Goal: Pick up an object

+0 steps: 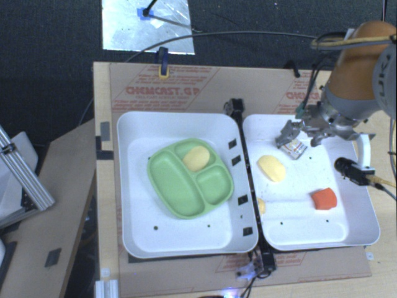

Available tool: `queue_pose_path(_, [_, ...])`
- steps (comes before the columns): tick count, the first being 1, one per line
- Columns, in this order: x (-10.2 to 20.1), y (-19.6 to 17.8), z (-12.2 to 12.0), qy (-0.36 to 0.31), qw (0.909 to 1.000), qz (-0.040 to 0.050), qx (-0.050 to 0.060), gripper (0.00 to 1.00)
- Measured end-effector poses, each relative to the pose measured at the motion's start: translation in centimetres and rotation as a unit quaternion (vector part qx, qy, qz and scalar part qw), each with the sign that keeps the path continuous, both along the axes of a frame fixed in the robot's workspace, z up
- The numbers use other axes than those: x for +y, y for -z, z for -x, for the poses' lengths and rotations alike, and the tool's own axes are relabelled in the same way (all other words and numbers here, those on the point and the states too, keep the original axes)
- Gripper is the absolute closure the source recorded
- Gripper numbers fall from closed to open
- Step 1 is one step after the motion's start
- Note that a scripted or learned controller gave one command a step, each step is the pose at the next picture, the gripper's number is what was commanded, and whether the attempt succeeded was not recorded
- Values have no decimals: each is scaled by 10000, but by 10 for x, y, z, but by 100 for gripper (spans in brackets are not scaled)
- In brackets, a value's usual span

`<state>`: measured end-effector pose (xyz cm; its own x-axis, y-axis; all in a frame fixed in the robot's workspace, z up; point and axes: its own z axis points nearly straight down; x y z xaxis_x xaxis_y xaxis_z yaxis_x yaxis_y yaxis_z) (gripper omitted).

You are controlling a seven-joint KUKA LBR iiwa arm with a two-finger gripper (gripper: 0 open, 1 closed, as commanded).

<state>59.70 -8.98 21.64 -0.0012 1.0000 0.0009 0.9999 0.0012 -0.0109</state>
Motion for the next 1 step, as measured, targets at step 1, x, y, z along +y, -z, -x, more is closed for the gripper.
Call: queue_pose_path(1, [0,-7,-3,-9,10000,7,-63,0])
